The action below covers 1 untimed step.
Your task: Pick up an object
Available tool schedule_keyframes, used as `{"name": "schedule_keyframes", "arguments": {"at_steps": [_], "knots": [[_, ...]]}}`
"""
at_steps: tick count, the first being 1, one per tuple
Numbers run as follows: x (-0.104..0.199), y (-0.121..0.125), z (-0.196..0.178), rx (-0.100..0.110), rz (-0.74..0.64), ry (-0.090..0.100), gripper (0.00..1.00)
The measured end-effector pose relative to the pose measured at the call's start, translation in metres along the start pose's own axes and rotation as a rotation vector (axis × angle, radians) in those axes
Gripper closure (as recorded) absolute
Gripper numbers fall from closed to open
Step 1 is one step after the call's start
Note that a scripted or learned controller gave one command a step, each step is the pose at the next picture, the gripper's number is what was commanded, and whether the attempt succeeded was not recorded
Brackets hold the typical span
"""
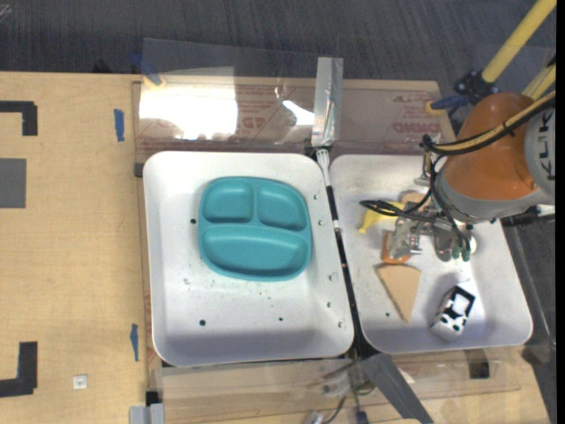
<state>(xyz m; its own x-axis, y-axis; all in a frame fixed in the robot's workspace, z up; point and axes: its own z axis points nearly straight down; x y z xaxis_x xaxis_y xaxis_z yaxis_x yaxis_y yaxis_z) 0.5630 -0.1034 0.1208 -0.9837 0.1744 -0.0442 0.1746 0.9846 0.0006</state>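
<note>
Tan wooden worktop (62, 237) is carrying two shallow white bins side by side, seen from above at a slant.

Left bin (177, 316): a teal divided plate (256, 228) is lying flat near its middle, with three compartments facing up.

Right bin (503, 316): the grey arm with its orange band (490, 153) is reaching in from the right, and the gripper (422, 237) is hanging low over the upper middle of the bin among loose cables. Whether it is open or closed cannot be told. A yellow item (366, 222) is lying just left of the gripper, an orange-and-white item (395, 247) is sitting right beside it, a tan wedge (402, 290) is lying below, and a black-and-white object (455, 310) is resting near the lower right corner.
</note>
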Motion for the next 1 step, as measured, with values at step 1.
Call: {"name": "schedule_keyframes", "arguments": {"at_steps": [1], "knots": [[0.0257, 0.1122, -0.0671, 0.003, 0.347, 0.036, 1.00]]}}
